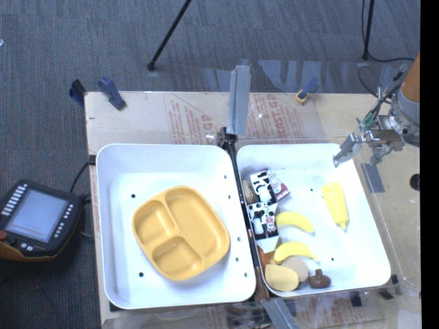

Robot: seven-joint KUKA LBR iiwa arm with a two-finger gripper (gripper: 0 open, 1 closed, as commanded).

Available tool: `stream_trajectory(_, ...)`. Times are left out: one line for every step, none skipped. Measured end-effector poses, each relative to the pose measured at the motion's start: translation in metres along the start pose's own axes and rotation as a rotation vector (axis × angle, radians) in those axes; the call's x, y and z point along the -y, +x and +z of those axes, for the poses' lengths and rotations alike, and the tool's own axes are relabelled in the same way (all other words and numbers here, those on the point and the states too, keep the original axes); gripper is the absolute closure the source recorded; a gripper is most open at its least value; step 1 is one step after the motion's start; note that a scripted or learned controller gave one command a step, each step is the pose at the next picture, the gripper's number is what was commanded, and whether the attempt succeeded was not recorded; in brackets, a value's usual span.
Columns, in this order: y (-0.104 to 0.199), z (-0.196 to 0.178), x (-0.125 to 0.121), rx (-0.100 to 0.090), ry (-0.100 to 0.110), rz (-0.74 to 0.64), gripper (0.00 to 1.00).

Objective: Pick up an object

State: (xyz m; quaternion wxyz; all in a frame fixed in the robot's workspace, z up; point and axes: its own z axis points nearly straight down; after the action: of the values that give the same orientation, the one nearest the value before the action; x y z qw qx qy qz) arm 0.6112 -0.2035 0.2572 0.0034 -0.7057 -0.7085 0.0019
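Nearby, bananas (293, 221) crowd cartons (263, 201) beside a yellow tray (180, 233)

a light wooden bench (171, 118). on top, two white bins side by side: left bin (113, 170) and right bin (370, 252), touching at the bench's middle.

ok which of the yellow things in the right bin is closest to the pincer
The corn cob, lying alone along the right bin's right side, just below the pincer. The two bananas lie farther left, beside the cartons.
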Motion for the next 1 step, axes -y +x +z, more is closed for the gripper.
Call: stream_trajectory(-0.0065, 0.1472, 0.0131, -0.003, 0.005, -0.241, 0.0)
